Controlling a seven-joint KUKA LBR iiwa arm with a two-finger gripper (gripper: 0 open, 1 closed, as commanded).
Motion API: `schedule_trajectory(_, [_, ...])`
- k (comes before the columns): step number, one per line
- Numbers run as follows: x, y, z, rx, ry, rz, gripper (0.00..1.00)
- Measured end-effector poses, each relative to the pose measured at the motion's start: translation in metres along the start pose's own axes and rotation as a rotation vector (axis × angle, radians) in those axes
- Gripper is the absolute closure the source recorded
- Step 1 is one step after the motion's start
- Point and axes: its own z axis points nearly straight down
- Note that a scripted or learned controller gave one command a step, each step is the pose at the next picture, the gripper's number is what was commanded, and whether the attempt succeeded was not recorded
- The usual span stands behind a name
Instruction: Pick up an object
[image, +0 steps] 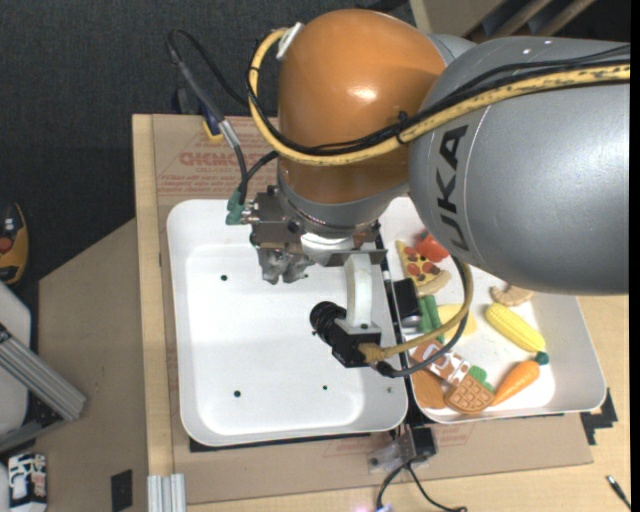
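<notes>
**Op:** I've got the arm hanging over the left bin, its gripper low above the floor at the bin's far side. I can't tell whether it is open or closed; the orange wrist covers most of it, and I see nothing held.

**Desk:** Where's something to pick?

**Op:** All in the right bin, across the shared wall from the gripper. Toy food: a corn cob by that bin's middle, a carrot just nearer than the corn, a waffle beside the carrot, and a pizza slice at the far end.

**Desk:** And the left bin?

**Op:** Under the gripper I see bare white floor.

**Desk:** So how would you run it?

**Op:** I'd cross the wall first, pick the corn since it lies apart from its neighbours, and close across its narrow width.
</notes>
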Motion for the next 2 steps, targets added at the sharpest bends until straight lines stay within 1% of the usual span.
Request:
schedule_trajectory(1, [0.001,-0.026,-0.047,-0.02,0.01,-0.004,1.0])
schedule_trajectory(2, [0.0,-0.026,-0.086,-0.021,0.01,-0.003,1.0])
